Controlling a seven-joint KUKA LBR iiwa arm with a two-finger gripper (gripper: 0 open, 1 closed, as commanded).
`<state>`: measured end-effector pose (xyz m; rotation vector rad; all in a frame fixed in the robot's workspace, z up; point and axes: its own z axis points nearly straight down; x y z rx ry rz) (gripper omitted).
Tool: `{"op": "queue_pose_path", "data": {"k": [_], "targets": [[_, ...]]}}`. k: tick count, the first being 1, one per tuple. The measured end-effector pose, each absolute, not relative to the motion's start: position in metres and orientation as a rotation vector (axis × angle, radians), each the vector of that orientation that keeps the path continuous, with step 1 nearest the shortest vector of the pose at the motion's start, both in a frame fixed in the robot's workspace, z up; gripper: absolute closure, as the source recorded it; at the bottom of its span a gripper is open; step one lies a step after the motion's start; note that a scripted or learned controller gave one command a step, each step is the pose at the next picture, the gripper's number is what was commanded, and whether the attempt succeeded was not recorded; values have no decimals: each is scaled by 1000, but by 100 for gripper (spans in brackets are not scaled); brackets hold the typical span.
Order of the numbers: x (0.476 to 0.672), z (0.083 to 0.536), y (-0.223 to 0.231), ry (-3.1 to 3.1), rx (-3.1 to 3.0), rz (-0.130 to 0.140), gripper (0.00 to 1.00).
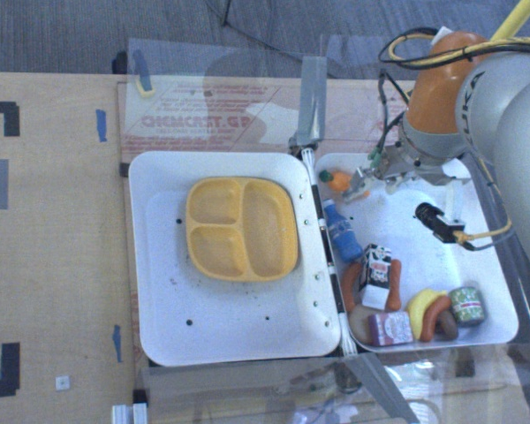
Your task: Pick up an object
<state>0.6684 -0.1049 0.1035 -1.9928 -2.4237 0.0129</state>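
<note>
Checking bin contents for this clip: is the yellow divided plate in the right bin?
No, the yellow divided plate lies in the left bin, apart from the small items in the right bin.

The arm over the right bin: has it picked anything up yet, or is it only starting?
Nothing looks picked up yet. The gripper hangs over the far left corner of the right bin, near a small orange toy, with nothing visibly in it. The blue bottle and the other toys lie in the bin. The whole pick is left.

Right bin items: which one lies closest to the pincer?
The small orange carrot-like toy at the right bin's top-left corner, just left of the pincer; the blue bottle lies farther down.
</note>
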Motion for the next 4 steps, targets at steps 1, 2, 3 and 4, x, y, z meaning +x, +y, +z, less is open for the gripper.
{"op": "queue_pose_path", "data": {"k": [1, 2, 3, 4], "targets": [[642, 183, -58, -2491, -1915, 0, 0], [595, 109, -114, -2467, -1942, 1, 0], [666, 86, -118, -2467, -1936, 7, 0], [668, 95, -119, -2474, -1938, 11, 100]]}}
